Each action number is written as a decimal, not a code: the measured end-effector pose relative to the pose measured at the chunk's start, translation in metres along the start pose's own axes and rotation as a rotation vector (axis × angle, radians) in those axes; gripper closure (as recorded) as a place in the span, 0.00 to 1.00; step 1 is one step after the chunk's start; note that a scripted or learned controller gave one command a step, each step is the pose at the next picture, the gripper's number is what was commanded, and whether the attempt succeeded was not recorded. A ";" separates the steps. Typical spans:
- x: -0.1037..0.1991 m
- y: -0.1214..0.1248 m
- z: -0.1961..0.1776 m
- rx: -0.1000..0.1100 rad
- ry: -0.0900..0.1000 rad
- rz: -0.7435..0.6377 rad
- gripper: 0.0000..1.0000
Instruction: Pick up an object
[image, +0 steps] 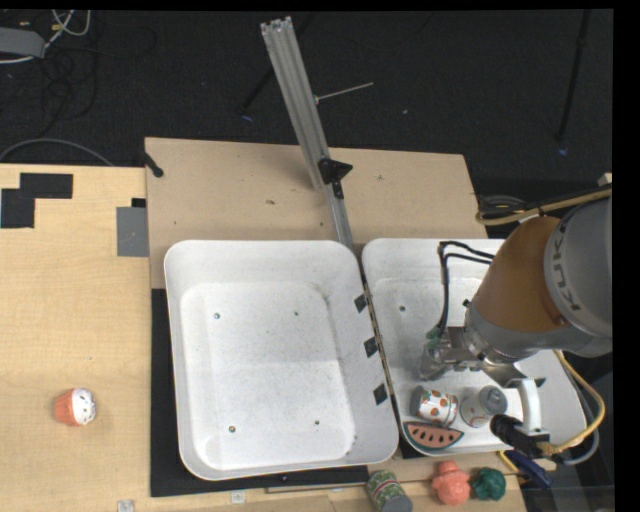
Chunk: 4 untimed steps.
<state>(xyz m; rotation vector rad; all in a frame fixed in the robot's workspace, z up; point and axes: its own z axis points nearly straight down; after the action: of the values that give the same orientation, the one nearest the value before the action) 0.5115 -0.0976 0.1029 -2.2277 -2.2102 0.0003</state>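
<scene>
The fingers we cannot read on our gripper (436, 362) above the small white-and-red patterned cup (436, 405), so we risk knocking it onto the watermelon-slice toy (433, 436).

I can't tell how my gripper (437, 358) stands; the arm (545, 285) covers much of the right bin (400, 268). The green can (386, 491) is cut off at the bottom edge.

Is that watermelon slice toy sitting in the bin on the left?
No, the watermelon slice lies at the near edge of the right bin, below the arm.
</scene>
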 end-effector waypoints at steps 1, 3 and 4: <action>-0.002 0.004 -0.042 -0.003 -0.002 -0.008 1.00; -0.007 0.002 -0.138 -0.006 -0.003 -0.008 1.00; 0.042 0.005 -0.130 0.001 0.000 -0.011 1.00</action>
<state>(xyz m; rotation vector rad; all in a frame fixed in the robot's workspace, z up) 0.5167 -0.0564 0.2334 -2.2148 -2.2223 0.0015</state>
